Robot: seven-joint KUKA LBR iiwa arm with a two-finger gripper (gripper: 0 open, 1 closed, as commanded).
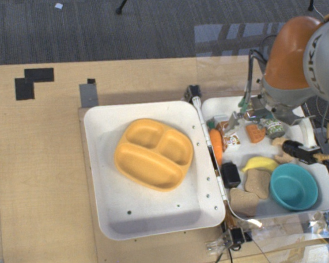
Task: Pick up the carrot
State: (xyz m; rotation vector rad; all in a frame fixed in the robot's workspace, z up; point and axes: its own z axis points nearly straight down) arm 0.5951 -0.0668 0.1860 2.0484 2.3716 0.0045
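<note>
The orange carrot [215,145] lies lengthwise along the left wall of the right bin [328,198], its green end toward the back. My gripper [259,115] hangs over the back middle of that bin, to the right of the carrot and apart from it. Above it rises the grey arm with its orange band [291,45].
A yellow divided plate [154,153] sits in the left bin [108,179]. The right bin is crowded: a black object [230,174], a banana [260,163], a teal bowl [294,186], bread pieces [256,183] and a small orange item [255,133] under the gripper.
</note>
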